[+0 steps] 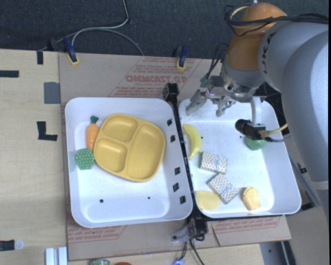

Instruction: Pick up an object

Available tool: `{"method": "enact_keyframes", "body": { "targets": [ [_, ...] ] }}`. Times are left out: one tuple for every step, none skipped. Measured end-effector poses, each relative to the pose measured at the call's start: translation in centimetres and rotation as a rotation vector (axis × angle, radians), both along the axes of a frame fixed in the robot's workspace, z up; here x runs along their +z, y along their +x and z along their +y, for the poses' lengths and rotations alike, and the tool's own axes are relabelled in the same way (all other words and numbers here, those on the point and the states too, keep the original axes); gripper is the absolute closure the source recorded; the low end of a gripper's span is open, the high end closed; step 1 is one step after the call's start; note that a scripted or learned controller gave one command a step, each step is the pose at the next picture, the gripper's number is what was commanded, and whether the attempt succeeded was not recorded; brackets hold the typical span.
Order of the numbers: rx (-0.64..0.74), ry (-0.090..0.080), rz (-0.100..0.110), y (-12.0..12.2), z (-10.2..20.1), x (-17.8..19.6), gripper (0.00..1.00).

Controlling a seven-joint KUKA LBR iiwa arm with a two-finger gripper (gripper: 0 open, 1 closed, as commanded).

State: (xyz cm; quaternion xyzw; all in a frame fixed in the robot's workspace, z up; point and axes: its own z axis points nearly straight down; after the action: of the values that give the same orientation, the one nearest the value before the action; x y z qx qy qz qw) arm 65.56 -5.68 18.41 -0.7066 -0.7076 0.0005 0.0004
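Setting: robotics lab test bench. Evidence: grey industrial arm with orange band [276,43]; brown cardboard sheet [143,76] held by blue-and-yellow spring clamps [71,54]; two shallow white plastic bins [77,203]; loose black cables [118,15]; black tape marks [44,131].

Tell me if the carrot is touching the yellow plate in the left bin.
Touching. The camera view shows the carrot lying against the left edge of the yellow plate, no white bin floor visible between them.

A cardboard-covered bench [22,148] bears two white bins [80,203] side by side.
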Motion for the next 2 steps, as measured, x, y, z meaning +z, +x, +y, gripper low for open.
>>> {"method": "enact_keyframes", "body": {
  "targets": [
    [0.000, -0.001, 0.000, -1.2, 1.8, 0.0, 0.00],
    [-0.001, -0.001, 0.001, -3.5, 1.4, 0.0, 0.00]
  ]
}}
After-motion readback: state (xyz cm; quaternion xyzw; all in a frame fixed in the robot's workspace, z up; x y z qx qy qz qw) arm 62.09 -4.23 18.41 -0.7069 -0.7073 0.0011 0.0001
